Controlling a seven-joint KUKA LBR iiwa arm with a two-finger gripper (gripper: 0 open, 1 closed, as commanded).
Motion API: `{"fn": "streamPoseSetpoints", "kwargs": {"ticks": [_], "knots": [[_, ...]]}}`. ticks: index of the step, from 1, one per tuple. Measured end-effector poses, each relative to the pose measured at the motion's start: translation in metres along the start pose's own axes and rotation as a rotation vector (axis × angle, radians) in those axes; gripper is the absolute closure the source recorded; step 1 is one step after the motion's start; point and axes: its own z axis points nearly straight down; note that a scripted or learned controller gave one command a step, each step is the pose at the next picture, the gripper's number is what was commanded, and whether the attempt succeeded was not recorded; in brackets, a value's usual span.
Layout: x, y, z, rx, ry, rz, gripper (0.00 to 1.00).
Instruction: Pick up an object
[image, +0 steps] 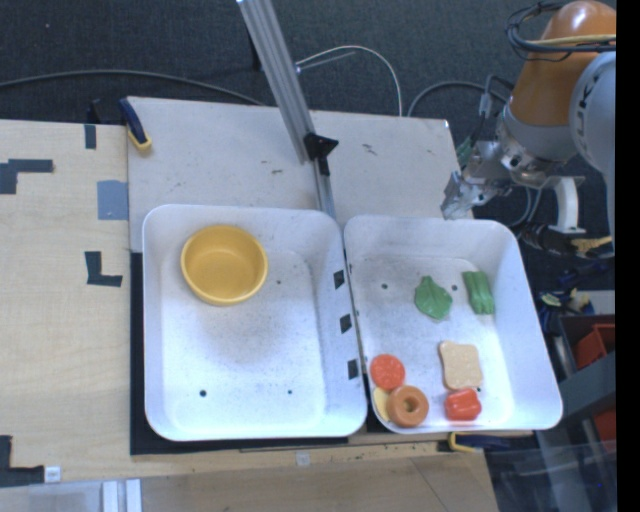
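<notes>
Two white bins (240, 420) are sitting on a pale bench (60, 300), with dark floor behind. The gripper (458, 200) is hanging over the right bin's far edge, holding nothing. A round yellow bowl (224, 262) is resting in the left bin. Toy foods, like a flat toast (460, 364), are lying in the right one.

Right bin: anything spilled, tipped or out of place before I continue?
Nothing stands out. The toy foods lie inside the right bin; only the donut overlaps a yellow piece at the front wall. The yellow bowl sits upright in the left bin.
</notes>
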Motion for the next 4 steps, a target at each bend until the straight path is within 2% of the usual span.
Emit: {"fn": "streamPoseSetpoints", "kwargs": {"ticks": [1, 2, 3, 4], "knots": [[0.06, -0.022, 0.002, 0.001, 0.002, -0.002, 1.0], [0.107, -0.037, 0.012, 0.002, 0.001, -0.001, 1.0], [0.15, -0.063, 0.023, 0.004, 0.001, 0.0, 1.0], [0.203, -0.083, 0.011, 0.001, 0.002, -0.002, 1.0]]}}
